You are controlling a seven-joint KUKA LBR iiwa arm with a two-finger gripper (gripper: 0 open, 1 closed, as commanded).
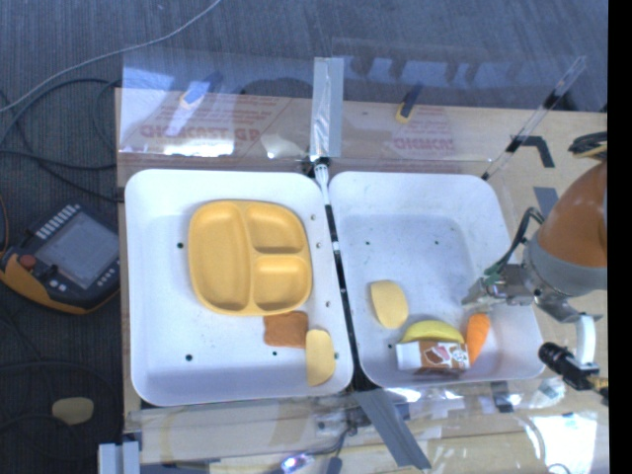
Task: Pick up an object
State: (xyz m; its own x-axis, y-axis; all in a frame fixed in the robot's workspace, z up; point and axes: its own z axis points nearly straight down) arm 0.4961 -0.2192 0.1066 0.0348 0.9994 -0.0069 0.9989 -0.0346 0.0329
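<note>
So, biggest stuff first: two shallow white plastic bins, left bin (158,294) w/ a yellow three-compartment plastic tray (249,256), right bin (434,215) w/ the small toy food. My grey arm w/ the orange band (578,235) sits over the right bin's right edge, gripper (497,289) low inside it; can't tell its state from this angle. Nearest target is the small orange carrot (477,336), just beside the gripper, touching a yellow banana (433,332) and a white-brown packet (433,356). Imo I'm at the approach step, nothing grabbed yet. Next: shift toward the carrot, drop, close.
</note>
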